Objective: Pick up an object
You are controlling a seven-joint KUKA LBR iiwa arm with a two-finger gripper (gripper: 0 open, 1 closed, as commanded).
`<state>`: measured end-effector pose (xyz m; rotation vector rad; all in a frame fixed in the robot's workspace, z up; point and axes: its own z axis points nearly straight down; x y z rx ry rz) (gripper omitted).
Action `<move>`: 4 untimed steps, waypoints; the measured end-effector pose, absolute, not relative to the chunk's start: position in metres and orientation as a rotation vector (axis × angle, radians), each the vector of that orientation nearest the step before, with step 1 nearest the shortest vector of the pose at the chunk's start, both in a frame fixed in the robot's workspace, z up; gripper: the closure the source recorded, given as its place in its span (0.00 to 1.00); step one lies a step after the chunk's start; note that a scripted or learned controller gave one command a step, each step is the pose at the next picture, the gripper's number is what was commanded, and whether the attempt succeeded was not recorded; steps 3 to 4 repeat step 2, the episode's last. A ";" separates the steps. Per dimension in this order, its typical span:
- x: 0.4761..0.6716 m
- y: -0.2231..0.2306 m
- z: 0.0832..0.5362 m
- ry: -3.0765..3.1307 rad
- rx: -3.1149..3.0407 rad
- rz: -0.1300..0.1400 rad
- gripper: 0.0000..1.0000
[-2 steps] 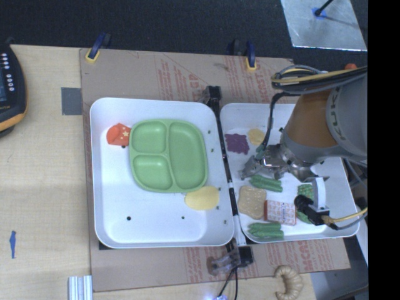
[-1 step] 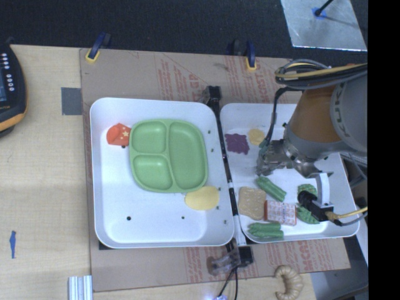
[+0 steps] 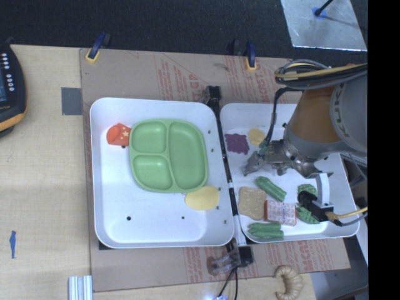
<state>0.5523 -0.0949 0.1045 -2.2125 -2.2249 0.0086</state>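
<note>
Hovering over the right bin (image 3: 350,230), tool (image 3: 257,161), grip state unclear, could clip the crowded beans (image 3: 270,188) or miss.

A cardboard sheet (image 3: 156,74) lies on the desk (image 3: 37,192), held at its far edge by a yellow clamp (image 3: 97,46) and a blue clamp (image 3: 250,55). A dark pendant (image 3: 9,86) rests at the left edge. A grey tape patch (image 3: 71,100) sits beside the cardboard. A blue mark (image 3: 12,243) shows near the front left.
</note>
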 end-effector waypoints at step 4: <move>0.512 -0.110 0.102 -2.225 -2.215 0.006 1.00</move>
